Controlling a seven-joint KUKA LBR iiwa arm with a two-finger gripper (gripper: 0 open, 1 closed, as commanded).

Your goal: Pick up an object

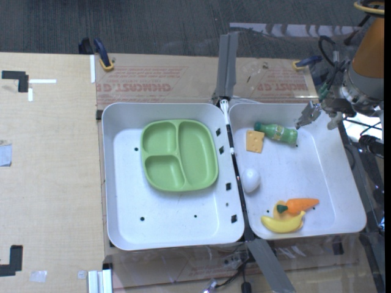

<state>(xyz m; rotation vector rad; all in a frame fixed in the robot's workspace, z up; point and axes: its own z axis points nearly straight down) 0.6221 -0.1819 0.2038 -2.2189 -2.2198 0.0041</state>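
Bottle (276, 132) and gripper (320, 116) are the pair that matters here: the small green bottle lies on its side near the far edge of the right bin (342, 182), its long axis running roughly from ten o'clock to four o'clock across the view, white-capped end toward four. The gripper hangs near the bin's two o'clock corner, just beside the bottle's cap end, so the bottle lies toward eight or nine o'clock from the fingers and only a short shift away. Two thin fingers show splayed apart with nothing between them, so the gripper reads as released and carrying nothing. Other candidates sit further off: a yellow cracker-like square (255, 141) just at nine o'clock of the bottle, a white egg-shaped piece (250, 179) against the bin's left wall, and a carrot (299, 205) lying over a banana (283, 223) toward the near edge at six o'clock. The left bin (122, 224) holds a green divided plate (179, 155), well apart from the arm. My judgement is that the bottle is the nearest target, and a grasp would go best with the fingers closing across its narrow width, square to that ten-to-four axis, since closing along it would likely push the bottle into a roll.
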